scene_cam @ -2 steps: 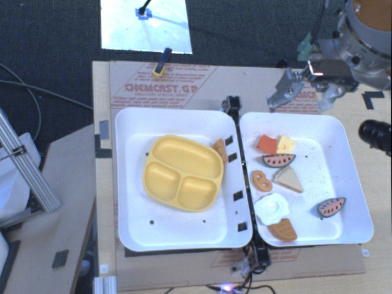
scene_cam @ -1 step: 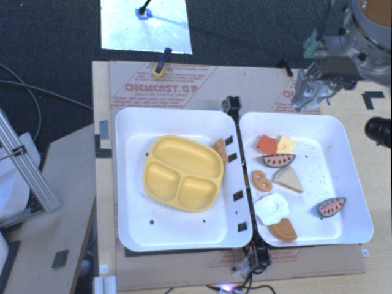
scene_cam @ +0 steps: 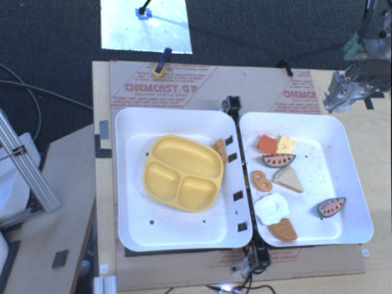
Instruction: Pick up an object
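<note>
While my pincer [scene_cam: 340, 98] hangs just outside the right bin's [scene_cam: 352, 158] far corner, I cannot tell how it stands, and I see nothing held. Every candidate lies below and left of it: the orange block [scene_cam: 267, 144] and watermelon slice [scene_cam: 278, 160] nearest, the fried egg [scene_cam: 271, 208] farther. I judge the pick-up unstarted: choosing, descending, gripping and lifting all remain.

tray [scene_cam: 182, 174] in left bin [scene_cam: 131, 225], toy food [scene_cam: 278, 171] in right bin [scene_cam: 352, 164]
</note>
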Tool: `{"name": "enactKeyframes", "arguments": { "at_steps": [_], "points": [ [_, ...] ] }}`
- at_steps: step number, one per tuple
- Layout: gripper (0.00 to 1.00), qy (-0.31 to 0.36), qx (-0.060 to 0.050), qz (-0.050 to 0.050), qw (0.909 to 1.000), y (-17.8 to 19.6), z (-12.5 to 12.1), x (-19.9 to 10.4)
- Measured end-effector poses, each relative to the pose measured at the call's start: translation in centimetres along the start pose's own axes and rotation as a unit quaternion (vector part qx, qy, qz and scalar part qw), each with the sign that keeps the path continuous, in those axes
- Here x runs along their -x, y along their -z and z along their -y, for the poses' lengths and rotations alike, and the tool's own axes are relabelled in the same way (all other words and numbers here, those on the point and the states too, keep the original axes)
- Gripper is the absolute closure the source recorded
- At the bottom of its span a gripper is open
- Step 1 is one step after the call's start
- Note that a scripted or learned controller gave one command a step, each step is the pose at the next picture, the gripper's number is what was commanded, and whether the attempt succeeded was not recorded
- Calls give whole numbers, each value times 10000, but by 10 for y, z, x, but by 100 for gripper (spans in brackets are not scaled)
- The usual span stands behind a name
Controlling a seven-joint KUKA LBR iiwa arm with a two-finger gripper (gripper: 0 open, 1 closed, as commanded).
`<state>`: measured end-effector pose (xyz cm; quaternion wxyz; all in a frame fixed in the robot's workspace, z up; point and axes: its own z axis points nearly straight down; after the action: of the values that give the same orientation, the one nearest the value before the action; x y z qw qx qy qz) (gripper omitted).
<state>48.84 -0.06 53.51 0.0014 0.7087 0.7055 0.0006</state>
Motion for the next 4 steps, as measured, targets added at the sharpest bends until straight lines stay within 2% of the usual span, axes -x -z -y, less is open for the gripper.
{"name": "enactKeyframes", "arguments": {
  "at_steps": [1,2,3,4],
  "points": [
    [100,-8,8,7,10000,0,-22,78],
    [100,-8,9,13,10000,0,-30,165],
    [100,18,11,10,10000,0,-42,207],
    [100,52,10,7,10000,0,-75,205]
  ]
}}
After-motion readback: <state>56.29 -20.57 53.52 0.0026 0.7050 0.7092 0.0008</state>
